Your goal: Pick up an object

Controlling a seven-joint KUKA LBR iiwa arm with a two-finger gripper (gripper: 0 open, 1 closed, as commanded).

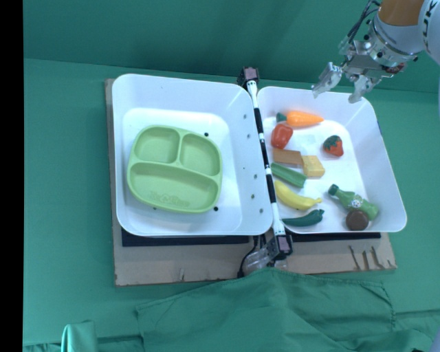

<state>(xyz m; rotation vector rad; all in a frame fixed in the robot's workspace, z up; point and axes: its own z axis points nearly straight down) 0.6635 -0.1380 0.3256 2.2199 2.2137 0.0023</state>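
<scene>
Glossy white plastic bins [234,137], matt green cloth [275,313], brown cardboard [172,268].

arm [405,20]: light grey rounded wrist housing, orange band above it at top edge of frame. thin dark cables run down left side of wrist toward tool. below wrist, silvery metal mount w/ small dark fittings, reddish bit on right side; details too small to read. gripper [344,81]: two pale grey metal fingers, angular, tapering to blunt tips, left one longer-looking w/ stepped outline. no markings legible on arm.
</scene>
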